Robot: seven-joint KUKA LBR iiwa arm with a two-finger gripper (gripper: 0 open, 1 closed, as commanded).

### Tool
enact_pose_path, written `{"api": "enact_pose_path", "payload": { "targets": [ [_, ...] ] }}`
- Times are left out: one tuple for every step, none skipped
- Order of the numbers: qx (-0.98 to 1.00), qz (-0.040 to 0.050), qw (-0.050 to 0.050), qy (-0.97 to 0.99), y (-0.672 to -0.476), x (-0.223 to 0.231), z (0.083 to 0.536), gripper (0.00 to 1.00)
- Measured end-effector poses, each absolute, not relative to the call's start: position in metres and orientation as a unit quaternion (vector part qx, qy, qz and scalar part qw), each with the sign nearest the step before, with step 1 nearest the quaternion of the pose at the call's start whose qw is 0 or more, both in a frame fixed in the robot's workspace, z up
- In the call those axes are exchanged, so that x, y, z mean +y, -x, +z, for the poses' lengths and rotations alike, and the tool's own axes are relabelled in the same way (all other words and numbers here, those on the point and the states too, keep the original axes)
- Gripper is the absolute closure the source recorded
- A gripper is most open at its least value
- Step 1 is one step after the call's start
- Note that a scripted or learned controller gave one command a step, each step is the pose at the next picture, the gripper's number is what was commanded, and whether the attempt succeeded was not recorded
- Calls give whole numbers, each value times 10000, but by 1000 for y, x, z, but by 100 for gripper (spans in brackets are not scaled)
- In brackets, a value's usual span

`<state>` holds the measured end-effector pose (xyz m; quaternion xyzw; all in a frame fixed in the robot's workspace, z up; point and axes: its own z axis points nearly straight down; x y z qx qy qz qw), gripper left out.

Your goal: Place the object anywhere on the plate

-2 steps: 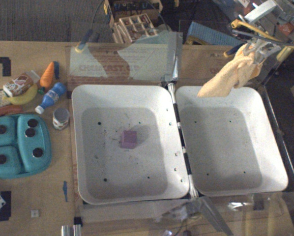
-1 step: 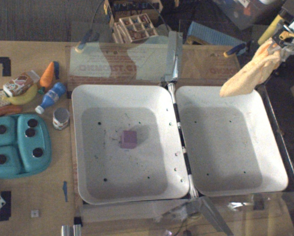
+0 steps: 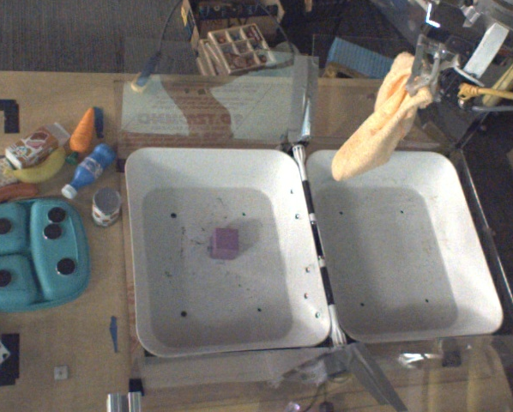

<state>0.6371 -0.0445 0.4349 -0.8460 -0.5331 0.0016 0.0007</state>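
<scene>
Camera view: claw (image 3: 425, 74) raised over right bin (image 3: 475, 230), gripping dangling yellow cloth (image 3: 372, 131).

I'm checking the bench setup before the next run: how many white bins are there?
2. The left bin holds a small purple block; the right bin sits beside it, under the hanging yellow cloth.

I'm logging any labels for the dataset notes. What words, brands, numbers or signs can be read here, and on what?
None reads clearly.
Clear sheet behind the left bin: faint printed line, too blurred.
Packet on the bench: label too small.
Small can: label unreadable.
</scene>
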Motion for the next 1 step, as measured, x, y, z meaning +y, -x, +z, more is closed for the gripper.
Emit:
{"api": "enact_pose_path", "payload": {
  "targets": [
    [-5622,0,-15,8270,-667,-90,435,100]
  ]
}}
